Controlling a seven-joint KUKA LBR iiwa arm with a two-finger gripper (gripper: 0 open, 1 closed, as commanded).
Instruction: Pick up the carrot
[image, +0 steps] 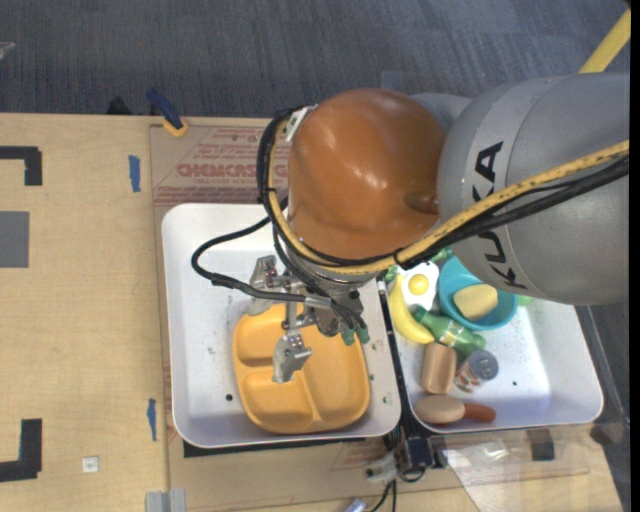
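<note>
overhead, a grey kuka arm (540, 170) with a large orange band (365, 175) reaches in from the right and hangs over the left white bin (190, 330). its gripper (290, 355) points down above an orange divided tray (300, 385) lying in the near part of that bin; how the gripper is set cannot be told. nothing can be made out in its hold. just right, the second white bin (570, 385) holds a crowd of toy food: a banana (403, 315), a fried egg (418, 285), a teal bowl (490, 310) with a yellow piece inside, a brown cylinder (437, 368), and at its near edge a thin red-orange carrot (478, 411) lying flat, well apart from the gripper.
</note>
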